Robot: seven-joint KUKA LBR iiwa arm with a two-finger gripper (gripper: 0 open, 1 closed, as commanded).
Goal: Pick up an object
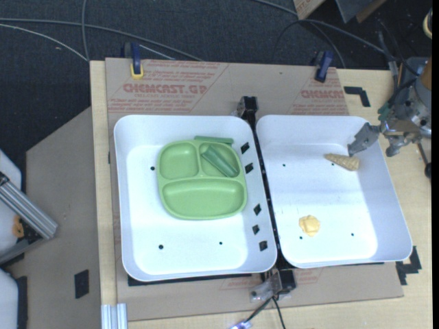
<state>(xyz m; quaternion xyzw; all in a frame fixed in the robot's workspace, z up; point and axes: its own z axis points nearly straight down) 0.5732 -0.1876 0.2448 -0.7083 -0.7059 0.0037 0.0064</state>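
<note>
A tan cone-shaped piece [343, 161] lies in the right bin [370, 249] near its far right side. A small yellow lump [310, 225] rests nearer the front of the same bin. My gripper [377, 144] hangs over the bin's far right corner, just up and right of the tan piece. Its fingers are spread open with nothing between them, and the left fingertip [360, 142] is close above the tan piece.
The left bin [137, 252] holds a green divided plate [199, 197] with a green object [219, 159] in its upper right compartment. A black divider [257, 184] runs between the bins. Clamps and cables sit beyond the bench's far edge.
</note>
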